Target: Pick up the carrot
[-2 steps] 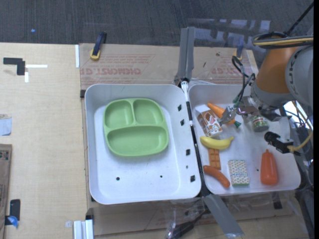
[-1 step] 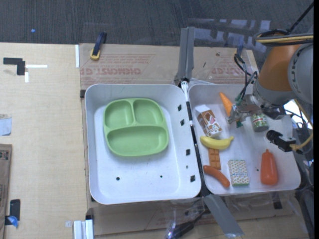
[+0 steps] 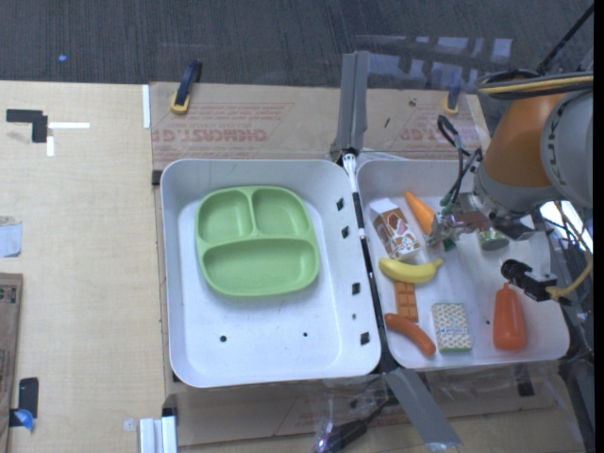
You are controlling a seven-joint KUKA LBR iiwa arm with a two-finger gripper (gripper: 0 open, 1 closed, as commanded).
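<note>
Over the right bin (image 3: 557,347), in the camera view, the gripper (image 3: 447,234) hangs low at the end of the arm (image 3: 533,149), just right of the carrot (image 3: 420,211). The carrot lies slantwise near the bin's far left part, its upper end toward the rear wall, with a snack packet (image 3: 396,233) touching or almost touching its left side and a banana (image 3: 411,270) just below. Whether the fingers stand apart or together cannot be told, since wrist hardware and cables hide them. Nothing is visibly gripped. Judgement: the step in hand is the approach to the grasp. To do it well, the tool should shift slightly left until centred on the carrot's middle, turn so that it closes across the narrow width, then descend without nudging the packet. A red bottle (image 3: 509,319), a sausage (image 3: 411,333) and a small box (image 3: 452,327) lie well apart; the left bin (image 3: 179,281) bears 1 green plate (image 3: 257,242)
</note>
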